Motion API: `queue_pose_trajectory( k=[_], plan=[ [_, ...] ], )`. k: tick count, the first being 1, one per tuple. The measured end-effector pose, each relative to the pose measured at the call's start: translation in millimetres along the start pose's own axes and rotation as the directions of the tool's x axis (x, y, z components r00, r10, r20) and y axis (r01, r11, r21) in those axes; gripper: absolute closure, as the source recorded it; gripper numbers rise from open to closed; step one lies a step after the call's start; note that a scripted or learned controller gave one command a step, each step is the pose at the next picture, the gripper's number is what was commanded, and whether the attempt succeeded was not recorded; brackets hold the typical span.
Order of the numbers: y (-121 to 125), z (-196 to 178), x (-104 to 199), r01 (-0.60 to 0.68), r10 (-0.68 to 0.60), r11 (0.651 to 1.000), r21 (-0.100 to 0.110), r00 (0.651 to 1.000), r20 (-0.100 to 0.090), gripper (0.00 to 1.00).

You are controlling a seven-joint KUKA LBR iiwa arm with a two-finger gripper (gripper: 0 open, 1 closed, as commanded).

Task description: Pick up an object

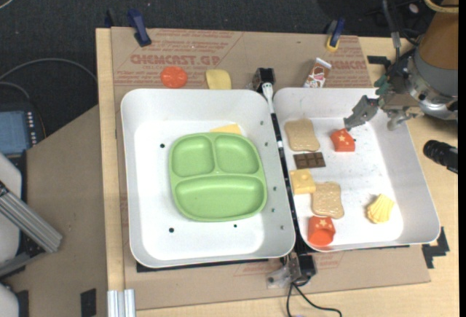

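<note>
The right bin (408, 162) holds several toy foods: a red strawberry (343, 140), a bread slice (301, 135), a chocolate bar (309, 159), a yellow cheese block (302, 181), a piece of toast (327, 200), a red cup (321, 231) and a yellow ridged piece (379, 208). My gripper (378, 116) hovers over the bin's far right corner, up and to the right of the strawberry. It is open, with nothing between its fingers (360, 112).
The left bin (145, 162) bears a green divided plate (217, 175) with a yellow wedge (227, 129) behind it. Beyond the bins lie an orange piece (173, 76), a yellow piece (218, 79) and a small carton (317, 73).
</note>
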State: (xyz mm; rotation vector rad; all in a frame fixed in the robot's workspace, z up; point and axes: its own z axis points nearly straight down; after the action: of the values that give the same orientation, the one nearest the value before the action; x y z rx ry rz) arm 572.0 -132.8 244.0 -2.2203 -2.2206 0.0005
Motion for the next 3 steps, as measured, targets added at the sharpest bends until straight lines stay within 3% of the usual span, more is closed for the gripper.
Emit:
queue_pose_trajectory(
  k=[1, 2, 3],
  plan=[
    [59, 168, -46, 0.000, 0.000, 1.000, 0.003, 1.000, 0.002, 0.00],
    [61, 147, -45, -0.001, 0.001, 1.000, -0.007, 1.000, 0.003, 1.00],
    [-2, 33, -95, -0.006, 0.006, 1.000, -0.008, 1.000, 0.006, 1.00]
  ],
)
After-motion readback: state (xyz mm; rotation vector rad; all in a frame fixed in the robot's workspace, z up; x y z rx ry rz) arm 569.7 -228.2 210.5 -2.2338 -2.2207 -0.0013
